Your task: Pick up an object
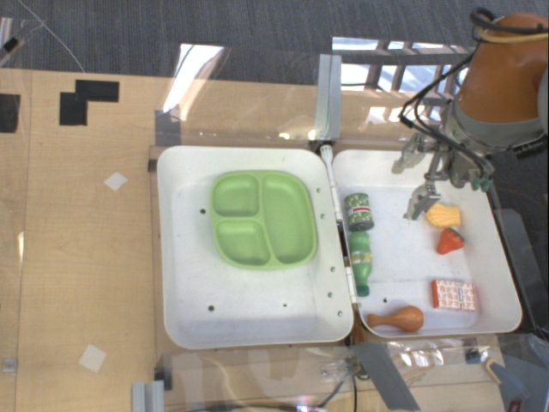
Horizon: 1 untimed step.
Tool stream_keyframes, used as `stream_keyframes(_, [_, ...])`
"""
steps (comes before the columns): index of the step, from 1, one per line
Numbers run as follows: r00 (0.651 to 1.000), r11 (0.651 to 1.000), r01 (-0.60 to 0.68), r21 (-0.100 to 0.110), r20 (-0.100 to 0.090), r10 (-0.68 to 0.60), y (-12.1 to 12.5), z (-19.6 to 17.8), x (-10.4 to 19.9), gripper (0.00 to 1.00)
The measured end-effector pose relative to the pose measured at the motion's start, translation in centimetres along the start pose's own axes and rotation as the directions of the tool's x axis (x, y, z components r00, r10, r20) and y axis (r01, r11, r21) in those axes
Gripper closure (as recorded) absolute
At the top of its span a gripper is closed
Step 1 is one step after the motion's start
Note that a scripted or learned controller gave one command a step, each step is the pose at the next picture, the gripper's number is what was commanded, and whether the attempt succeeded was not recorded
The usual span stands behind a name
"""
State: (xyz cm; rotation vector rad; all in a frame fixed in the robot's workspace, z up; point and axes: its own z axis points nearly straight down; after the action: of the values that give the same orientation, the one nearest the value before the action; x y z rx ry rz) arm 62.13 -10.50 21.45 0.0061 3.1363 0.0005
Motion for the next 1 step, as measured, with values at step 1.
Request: stream_keyframes(1, [0.998, 0.998, -0.057, 0.000, -0.005, 0.057, -4.49, 6.68, -2.60, 0.00])
